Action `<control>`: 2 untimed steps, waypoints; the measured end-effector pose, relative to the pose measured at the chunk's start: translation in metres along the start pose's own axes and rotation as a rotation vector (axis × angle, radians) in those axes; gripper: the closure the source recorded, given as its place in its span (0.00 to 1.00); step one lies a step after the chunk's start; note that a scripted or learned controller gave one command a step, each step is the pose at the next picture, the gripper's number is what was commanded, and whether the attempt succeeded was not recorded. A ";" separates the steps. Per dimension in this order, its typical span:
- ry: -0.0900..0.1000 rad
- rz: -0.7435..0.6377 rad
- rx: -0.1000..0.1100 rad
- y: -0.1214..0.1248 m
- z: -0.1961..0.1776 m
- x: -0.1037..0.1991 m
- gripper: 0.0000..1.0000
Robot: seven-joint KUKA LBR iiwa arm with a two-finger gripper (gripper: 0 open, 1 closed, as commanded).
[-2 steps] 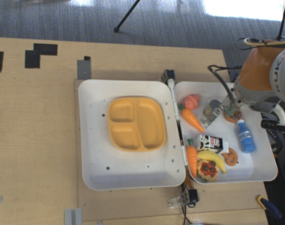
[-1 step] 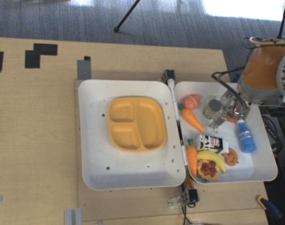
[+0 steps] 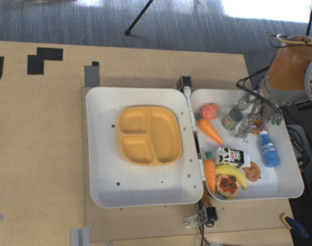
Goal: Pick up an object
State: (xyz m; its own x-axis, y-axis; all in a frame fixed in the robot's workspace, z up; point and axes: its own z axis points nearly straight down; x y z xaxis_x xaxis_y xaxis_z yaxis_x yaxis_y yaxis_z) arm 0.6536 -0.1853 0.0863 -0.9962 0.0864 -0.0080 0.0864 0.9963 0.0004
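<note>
A: Which thing is it after?
B: Likely the small grey-green object [image 3: 231, 120], far in the right bin [image 3: 292, 186]; the gripper [image 3: 250, 118] hangs just right of it, whether spread or closed I cannot tell.
A: The rest?
B: Carrot [image 3: 211, 130] left, blue bottle [image 3: 269, 150] right, yellow plate [image 3: 148, 135] in the left bin [image 3: 102, 188], out of the way

Yellow-orange tray [image 3: 148, 135] in white bin [image 3: 102, 188], orange carrot [image 3: 211, 131], blue bottle [image 3: 269, 150] (white cap), yellow banana [image 3: 234, 173]
</note>
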 end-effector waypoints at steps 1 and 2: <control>0.000 -0.287 -0.001 0.047 0.000 0.002 0.00; -0.008 -0.282 -0.002 0.049 -0.013 0.000 1.00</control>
State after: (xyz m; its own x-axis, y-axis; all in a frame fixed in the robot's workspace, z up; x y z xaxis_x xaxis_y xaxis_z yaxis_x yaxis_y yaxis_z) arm 0.6577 -0.1369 0.0990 -0.9809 -0.1940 -0.0161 -0.1940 0.9810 -0.0010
